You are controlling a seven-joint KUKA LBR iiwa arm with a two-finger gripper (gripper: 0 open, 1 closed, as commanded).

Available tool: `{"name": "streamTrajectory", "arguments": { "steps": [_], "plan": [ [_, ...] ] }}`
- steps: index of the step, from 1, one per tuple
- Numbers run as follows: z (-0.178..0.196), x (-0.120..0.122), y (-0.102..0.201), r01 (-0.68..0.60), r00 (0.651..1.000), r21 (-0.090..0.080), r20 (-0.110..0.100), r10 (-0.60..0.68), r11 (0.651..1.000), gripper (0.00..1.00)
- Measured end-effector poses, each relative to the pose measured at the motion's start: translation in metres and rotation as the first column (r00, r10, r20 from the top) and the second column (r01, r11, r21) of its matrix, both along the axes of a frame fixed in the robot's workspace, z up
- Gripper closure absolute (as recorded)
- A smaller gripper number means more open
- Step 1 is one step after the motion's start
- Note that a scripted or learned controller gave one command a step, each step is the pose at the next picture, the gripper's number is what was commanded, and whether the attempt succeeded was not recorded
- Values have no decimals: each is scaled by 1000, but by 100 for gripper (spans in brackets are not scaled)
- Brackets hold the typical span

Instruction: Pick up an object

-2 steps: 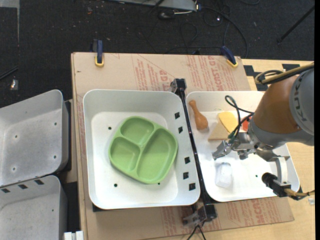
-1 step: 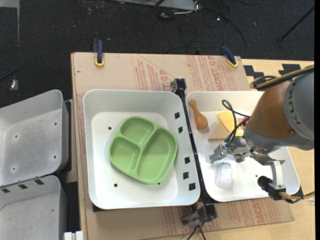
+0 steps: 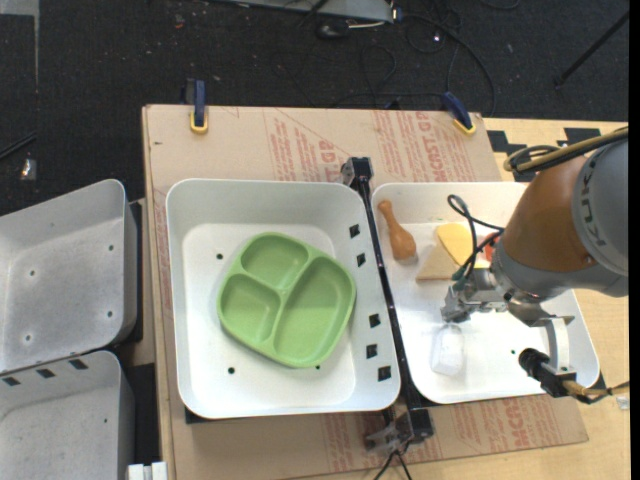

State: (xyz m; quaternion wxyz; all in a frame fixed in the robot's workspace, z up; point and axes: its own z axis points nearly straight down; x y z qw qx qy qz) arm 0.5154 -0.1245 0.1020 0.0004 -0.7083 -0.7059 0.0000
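arm (image 3: 560, 230) running off the right edge, covering part of the yellow wedge (image 3: 447, 252), gripper (image 3: 460, 303) fingers too small to read

We stood in a robotics lab, a cardboard-topped bench (image 3: 300, 138) held by clamps (image 3: 198, 103), two white bins (image 3: 185, 268) side by side, loose cables (image 3: 440, 38) trailing over dark speckled carpet (image 3: 90, 58), the grey-and-orange arm (image 3: 560, 228) reaching in.

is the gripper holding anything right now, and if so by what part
It cannot be told. The gripper sits low in the right bin, just above a clear object, beside the yellow wedge, but no object shows between its fingertips.
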Motion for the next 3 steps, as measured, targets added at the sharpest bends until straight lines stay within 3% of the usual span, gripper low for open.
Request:
{"name": "streamTrajectory", "arguments": {
  "steps": [3],
  "plan": [
    [138, -2, -2, -6, 1000, -2, 7, 6, 1000, 100]
  ]
}}
